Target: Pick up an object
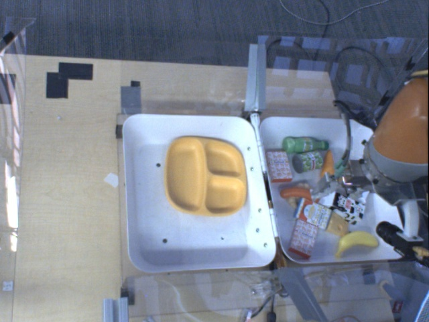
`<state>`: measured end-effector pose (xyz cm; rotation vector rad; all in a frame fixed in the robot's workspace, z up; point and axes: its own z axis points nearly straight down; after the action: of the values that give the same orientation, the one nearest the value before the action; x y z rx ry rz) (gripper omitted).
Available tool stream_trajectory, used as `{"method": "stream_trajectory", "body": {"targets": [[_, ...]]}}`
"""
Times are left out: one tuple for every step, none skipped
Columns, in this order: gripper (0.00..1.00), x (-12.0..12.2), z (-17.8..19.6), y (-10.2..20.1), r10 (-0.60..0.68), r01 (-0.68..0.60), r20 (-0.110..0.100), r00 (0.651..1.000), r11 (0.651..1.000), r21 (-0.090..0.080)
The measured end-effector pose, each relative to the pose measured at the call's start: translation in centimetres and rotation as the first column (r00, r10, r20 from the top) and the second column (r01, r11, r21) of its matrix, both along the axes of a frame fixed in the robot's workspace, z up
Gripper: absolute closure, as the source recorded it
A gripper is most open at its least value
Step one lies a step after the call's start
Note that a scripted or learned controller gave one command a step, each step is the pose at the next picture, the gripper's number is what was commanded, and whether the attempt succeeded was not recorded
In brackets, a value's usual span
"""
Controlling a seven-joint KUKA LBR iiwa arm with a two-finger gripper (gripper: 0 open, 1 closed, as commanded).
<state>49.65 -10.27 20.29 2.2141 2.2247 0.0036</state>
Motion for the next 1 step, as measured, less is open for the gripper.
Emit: {"method": "stream_trajectory", "body": {"targets": [[0.0, 0.0, 0.0, 0.0, 0.0, 0.0, 0.0, 1.0, 1.0, 0.0]]}}
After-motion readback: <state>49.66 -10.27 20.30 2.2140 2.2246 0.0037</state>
